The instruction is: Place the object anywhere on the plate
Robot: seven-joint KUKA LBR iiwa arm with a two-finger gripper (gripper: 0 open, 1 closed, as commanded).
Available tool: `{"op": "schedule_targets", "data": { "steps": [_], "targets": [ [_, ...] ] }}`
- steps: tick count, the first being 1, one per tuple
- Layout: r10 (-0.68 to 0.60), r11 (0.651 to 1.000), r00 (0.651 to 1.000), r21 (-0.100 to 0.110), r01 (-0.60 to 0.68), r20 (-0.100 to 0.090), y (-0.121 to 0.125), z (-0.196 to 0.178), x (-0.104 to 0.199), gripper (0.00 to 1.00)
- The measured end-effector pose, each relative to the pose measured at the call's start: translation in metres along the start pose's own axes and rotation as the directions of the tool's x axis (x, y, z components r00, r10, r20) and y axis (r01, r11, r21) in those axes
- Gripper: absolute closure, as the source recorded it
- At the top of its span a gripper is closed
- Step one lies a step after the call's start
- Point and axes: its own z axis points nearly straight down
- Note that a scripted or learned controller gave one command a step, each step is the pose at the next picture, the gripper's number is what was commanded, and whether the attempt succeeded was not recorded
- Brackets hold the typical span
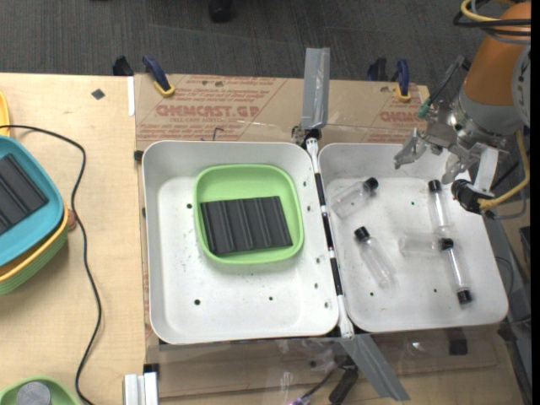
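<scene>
Gripper point(439, 154), jaws apart and empty, hangs over the right bin's point(498, 298) far edge, where light, slippery clear vials point(374, 258) lie, best pinched mid-barrel for the green plate point(246, 180).

Even, bright overhead light; white bins point(169, 310) slightly washed out with soft shadows inside walls. Mild softness overall, clear tubes point(375, 260) hard to resolve.
</scene>
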Motion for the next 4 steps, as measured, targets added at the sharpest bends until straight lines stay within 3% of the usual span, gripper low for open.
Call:
{"op": "schedule_targets", "data": {
  "steps": [1, 2, 3, 4],
  "targets": [
    [0.15, 0.989, 0.989, -0.001, -0.15, 0.0, -0.02, -0.058, -0.014, 0.0],
    [0.262, 0.965, 0.965, 0.0, -0.262, 0.0, 0.002, -0.059, -0.045, 0.0],
    [0.461, 0.888, 0.888, 0.0, -0.461, 0.0, -0.005, -0.097, -0.064, 0.0],
    [0.589, 0.808, 0.808, 0.004, -0.589, 0.001, -0.009, -0.073, -0.052, 0.0]
  ]
}}
